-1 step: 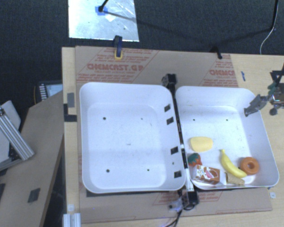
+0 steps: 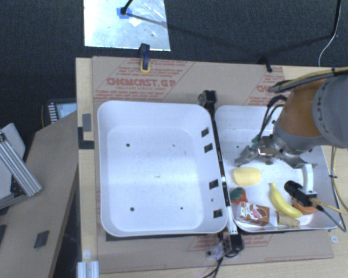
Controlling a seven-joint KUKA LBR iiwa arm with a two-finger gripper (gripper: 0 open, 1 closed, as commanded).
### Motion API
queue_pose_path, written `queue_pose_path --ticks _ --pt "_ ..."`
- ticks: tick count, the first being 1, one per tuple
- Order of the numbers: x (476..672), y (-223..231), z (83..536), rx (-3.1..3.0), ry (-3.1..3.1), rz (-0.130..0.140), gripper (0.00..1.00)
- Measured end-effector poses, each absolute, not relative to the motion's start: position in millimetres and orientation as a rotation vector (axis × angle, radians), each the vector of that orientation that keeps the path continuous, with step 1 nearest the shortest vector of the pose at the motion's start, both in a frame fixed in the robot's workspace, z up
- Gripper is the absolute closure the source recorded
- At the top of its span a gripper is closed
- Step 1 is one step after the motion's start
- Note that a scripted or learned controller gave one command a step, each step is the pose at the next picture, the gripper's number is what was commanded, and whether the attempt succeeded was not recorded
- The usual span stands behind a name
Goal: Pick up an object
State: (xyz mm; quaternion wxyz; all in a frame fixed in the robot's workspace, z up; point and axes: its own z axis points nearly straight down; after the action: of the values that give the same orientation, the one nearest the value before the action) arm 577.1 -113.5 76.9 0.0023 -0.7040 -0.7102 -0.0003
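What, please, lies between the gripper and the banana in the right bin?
In the camera view, a pale yellow lemon-like object lies between the gripper and the banana.

A thick grey arm (image 2: 336, 106) carries a broad orange band (image 2: 298, 114), black cables looping over it, above a pale metal gripper (image 2: 256, 153).

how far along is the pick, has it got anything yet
Early. Done: the arm is over the right bin, with the gripper just above the pale yellow lump. In hand: nothing visible. Left: grasp and lift; the lump, the banana and the red packet all lie in the bin.
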Motion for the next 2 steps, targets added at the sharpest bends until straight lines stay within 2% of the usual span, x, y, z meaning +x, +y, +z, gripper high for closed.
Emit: queue_pose_path --ticks 1,2 --pt "578.8 -119 95 -2.221 -2.229 -0.004 1.00" --pt "605.1 -80 85 -2.214 -2.233 -0.003 1.00"
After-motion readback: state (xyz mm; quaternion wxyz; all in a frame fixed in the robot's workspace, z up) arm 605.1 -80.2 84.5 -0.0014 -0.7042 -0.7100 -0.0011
